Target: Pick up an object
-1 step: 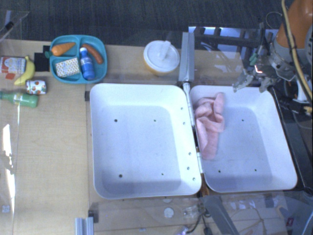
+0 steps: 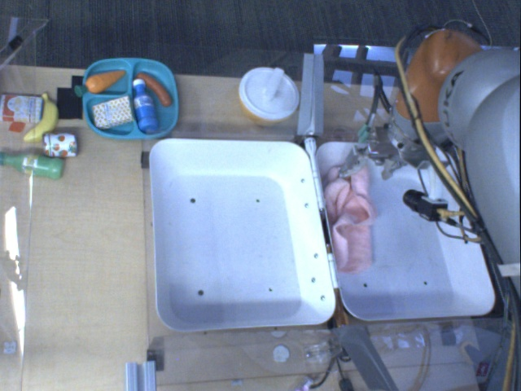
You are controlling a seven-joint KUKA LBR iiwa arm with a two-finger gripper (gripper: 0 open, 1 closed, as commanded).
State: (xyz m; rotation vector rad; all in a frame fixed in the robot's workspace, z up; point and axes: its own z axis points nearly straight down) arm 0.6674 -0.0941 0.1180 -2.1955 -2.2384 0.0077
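Far left on the bench (image 2: 81,259): a carton (image 2: 20,108) with red print, text too small to read, a banana (image 2: 45,119), a small can (image 2: 60,144), a green bottle (image 2: 32,164). Next, a blue tray (image 2: 167,96) with a carrot (image 2: 106,81), a blue bottle (image 2: 145,108) and a sausage (image 2: 159,90); no label legible. A white lidded cup (image 2: 269,94) sits behind the left bin (image 2: 236,235). Right bin (image 2: 431,259): a pink cloth (image 2: 351,218) lies crumpled along its left wall. The gripper (image 2: 373,155) sits at the cloth's top end, just touching or barely above it. Fingers look slightly spread; nothing visibly clamped between them.
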